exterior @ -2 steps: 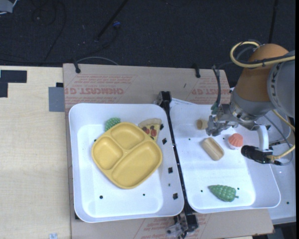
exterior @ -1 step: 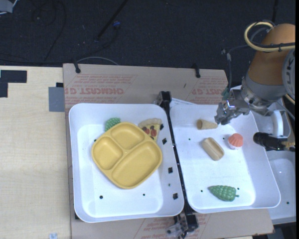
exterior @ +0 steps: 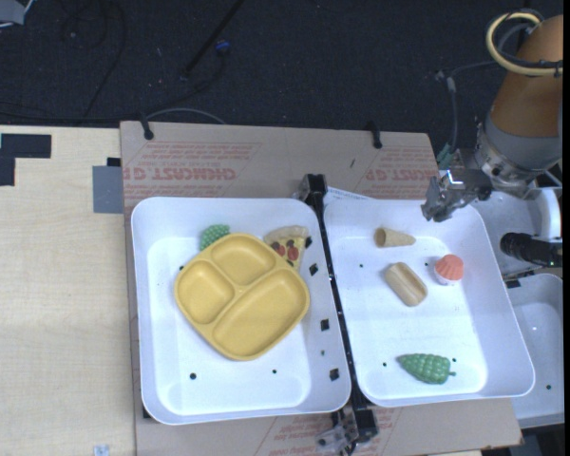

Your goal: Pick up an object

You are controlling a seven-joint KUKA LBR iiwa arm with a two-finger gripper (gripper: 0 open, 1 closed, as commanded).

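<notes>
- The wooden worktop point(exterior: 47, 293) carries two shallow white plastic bins side by side; the right-hand bin point(exterior: 513, 350) is the landmark for everything below.
- The left-hand white bin point(exterior: 161, 378) touches the right-hand bin along a dark central divider and holds a yellow three-compartment plastic tray point(exterior: 242, 297), with a green leafy toy point(exterior: 214, 235) and a toy pizza slice point(exterior: 288, 243) just beside the tray's far edge.
- The grey arm with its orange band point(exterior: 532, 88) reaches over the right-hand bin's far right corner.
- The hand point(exterior: 440, 204) hangs at that bin's far rim; I cannot tell whether it is spread or pressed together, and nothing shows in it.
- Inside the right-hand bin, a tan toy bread roll point(exterior: 406, 283) lies at the middle, its long axis slanting from far-left to near-right.
- A green bumpy toy vegetable point(exterior: 425, 367) lies near the bin's front edge, well apart from the hand.
- A small tan cone point(exterior: 394, 238) lies closest, just inward and left of the hand, long axis across the bin; likely the easiest pick.
- A small pink-and-white shell-like toy point(exterior: 447, 270) sits right of the roll.
</notes>
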